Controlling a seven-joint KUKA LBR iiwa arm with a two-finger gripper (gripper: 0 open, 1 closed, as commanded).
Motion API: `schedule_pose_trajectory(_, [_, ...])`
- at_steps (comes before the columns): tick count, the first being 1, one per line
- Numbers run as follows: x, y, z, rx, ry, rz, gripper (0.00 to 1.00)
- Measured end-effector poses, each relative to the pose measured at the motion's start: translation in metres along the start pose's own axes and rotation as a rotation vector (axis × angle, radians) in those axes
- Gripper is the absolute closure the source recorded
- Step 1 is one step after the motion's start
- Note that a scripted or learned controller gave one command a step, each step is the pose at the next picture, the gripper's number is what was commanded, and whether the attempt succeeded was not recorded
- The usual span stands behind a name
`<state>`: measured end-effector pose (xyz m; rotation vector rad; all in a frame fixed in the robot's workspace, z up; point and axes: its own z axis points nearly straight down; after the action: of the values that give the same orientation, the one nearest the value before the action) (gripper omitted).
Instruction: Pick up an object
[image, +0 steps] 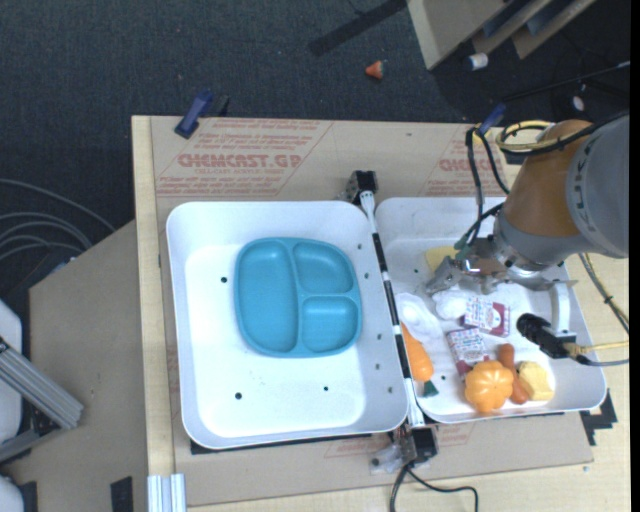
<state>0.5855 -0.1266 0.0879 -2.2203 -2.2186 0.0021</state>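
My gripper (452, 278) reaches down into the right bin (400, 222) near its upper middle, under the grey arm with the orange band (545, 190). Just below it lie a white crumpled item (420, 315) and a red-and-white packet (486, 318). A second small packet (467, 345) sits lower. A yellow piece (436, 259) peeks out just up-left of the gripper. Along the bin's front lie an orange carrot (418, 360), an orange round fruit (489, 386), a small red sausage (507, 354) and a pale yellow item (536, 380).
The left bin (200, 330) holds a blue divided plate (298, 296). A black clip (362, 184) sits where the two bins meet at the back. Cables (520, 130) loop over the arm, and a black part (540, 335) juts over the right bin's right side.
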Motion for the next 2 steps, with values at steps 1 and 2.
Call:
schedule_pose_trajectory(1, [-0.031, 0.030, 0.003, -0.004, -0.002, 0.000, 0.00])
schedule_pose_trajectory(2, [-0.008, 0.082, 0.002, -0.005, -0.001, -0.002, 0.00])
